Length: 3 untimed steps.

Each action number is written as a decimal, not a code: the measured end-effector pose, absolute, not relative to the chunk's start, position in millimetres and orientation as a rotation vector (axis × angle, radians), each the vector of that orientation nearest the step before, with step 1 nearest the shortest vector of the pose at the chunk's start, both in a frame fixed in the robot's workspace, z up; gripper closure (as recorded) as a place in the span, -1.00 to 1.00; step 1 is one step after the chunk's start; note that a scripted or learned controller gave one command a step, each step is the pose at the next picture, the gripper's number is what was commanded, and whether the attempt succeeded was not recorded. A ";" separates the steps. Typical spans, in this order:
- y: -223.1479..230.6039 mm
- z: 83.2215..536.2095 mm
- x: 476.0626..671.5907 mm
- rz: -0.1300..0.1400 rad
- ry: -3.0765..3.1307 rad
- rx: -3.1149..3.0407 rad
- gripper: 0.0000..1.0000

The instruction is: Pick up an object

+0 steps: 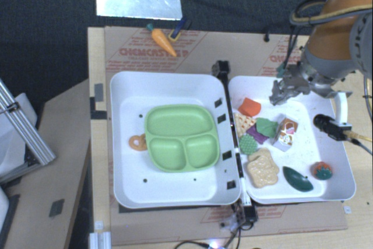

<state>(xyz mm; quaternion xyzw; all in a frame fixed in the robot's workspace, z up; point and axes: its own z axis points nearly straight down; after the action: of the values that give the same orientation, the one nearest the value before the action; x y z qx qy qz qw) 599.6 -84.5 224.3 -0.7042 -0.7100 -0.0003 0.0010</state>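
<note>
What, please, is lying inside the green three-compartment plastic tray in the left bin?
All three compartments of the green three-compartment plastic tray look bare. A small tan pretzel-shaped toy lies beside it. Whatever sits beneath the tray is covered.

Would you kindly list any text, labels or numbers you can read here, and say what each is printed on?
"CHEMCAST": red print on the brown board behind the bins, partly covered by a toy carrot.
Other red print along the board's edges: too blurred to read.
Small box in the right bin: printing too small to read.

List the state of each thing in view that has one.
gripper: above the right bin, holding nothing visible
green divided plate: flat in the left bin, compartments bare
pretzel: flat, beside the plate
small carton: tipped on its side
carrot: lying outside the bins
</note>
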 end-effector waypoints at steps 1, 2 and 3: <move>-34.6 233.7 595.1 -0.004 -2.232 -2.210 1.00; -16.9 214.8 590.2 -0.001 -2.229 -2.214 1.00; -23.7 233.3 583.7 -0.003 -2.225 -2.221 1.00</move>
<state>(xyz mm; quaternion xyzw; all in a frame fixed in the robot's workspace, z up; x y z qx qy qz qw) 583.7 -23.7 233.3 -0.7065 -0.7077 -0.0010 -0.0008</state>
